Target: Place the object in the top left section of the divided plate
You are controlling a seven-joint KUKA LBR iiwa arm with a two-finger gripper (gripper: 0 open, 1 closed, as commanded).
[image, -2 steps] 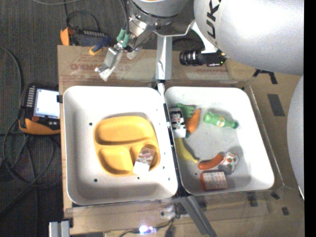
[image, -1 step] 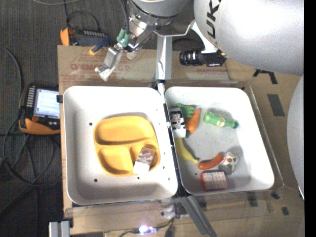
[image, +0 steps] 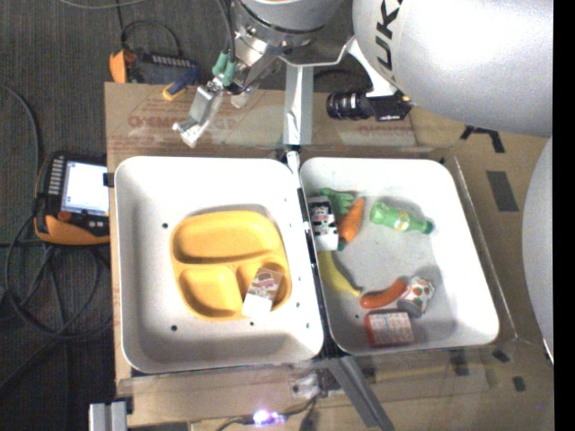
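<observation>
A yellow divided plate (image: 216,241) lies in the left bin (image: 144,241). A small white and brown carton (image: 263,289) rests in the plate's lower right section, leaning toward its rim. My gripper (image: 191,133) hangs beyond the far edge of the left bin, over the cardboard, well away from the plate and the carton. Its fingers (image: 205,108) stand open with nothing between them.
The right bin (image: 458,241) holds a carrot (image: 352,218), a green bottle (image: 402,218), a banana (image: 338,276), a sausage (image: 384,293), a can (image: 417,294), a red box (image: 389,329) and a small carton (image: 323,224). A handheld pendant (image: 76,196) lies left of the bins.
</observation>
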